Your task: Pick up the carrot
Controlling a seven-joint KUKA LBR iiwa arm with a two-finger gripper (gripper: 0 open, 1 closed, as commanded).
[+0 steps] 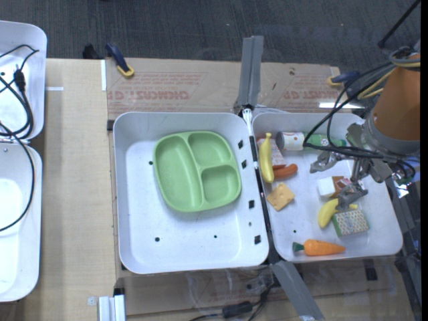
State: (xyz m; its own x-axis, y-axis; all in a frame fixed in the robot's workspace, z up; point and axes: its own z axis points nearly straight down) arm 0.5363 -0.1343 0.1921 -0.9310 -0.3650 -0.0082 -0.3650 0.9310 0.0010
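Camera view: gripper (pixel 351 191), finger state unclear, hovers before the grasp; carrot (pixel 319 248) lies below-left, needing a reach.

You've got the carrot (pixel 321 248) lying flat at the right bin's (pixel 294 226) near edge, well apart from the gripper (pixel 353 187). Gripper hovers over the white block (pixel 327 186) and yellow piece (pixel 328 212); probably holding nothing. Green plate (pixel 197 171) sits in the left bin (pixel 134 239).
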